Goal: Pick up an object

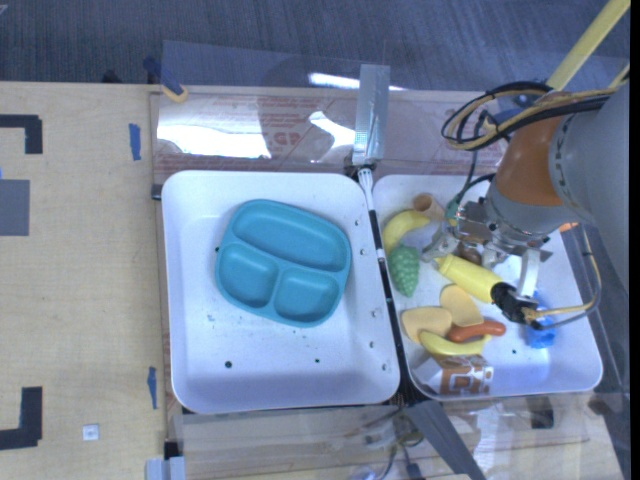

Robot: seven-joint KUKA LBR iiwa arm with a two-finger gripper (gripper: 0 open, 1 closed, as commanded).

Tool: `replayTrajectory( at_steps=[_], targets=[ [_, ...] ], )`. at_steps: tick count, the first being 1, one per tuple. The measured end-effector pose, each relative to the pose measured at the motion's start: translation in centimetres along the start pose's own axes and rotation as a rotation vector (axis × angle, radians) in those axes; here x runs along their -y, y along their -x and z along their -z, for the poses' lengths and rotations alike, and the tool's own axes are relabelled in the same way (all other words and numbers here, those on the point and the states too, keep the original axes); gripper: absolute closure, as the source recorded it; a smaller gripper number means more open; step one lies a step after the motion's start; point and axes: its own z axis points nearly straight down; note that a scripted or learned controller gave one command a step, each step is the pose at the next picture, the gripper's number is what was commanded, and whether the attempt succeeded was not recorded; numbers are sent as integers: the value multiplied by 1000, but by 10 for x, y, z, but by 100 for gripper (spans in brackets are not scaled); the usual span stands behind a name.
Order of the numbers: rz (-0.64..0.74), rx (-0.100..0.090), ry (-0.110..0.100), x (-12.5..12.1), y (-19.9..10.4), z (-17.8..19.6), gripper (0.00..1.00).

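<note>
The right bin holds several toy foods. A yellow banana and a green bunch of grapes lie at its left side. A yellow bottle with a black cap lies slanted in the middle. Below it are an orange carrot, a second banana, a pale yellow piece and a brown can. My gripper hangs low over the bin's upper middle, just above the yellow bottle's upper end and to the right of the banana. Its body hides what lies under it.
The left bin holds a blue divided plate. A small blue object sits at the right of the right bin, and a brown piece near its top. Cables loop above the wrist. The divider wall runs between the bins.
</note>
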Motion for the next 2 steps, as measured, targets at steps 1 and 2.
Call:
replayTrajectory(
  at_steps=[1, 2],
  targets=[
    [219, -1, 6, 1, -45, 101, 0],
    [326, 1, 1, 41, 11, 2, 0]
  ],
)
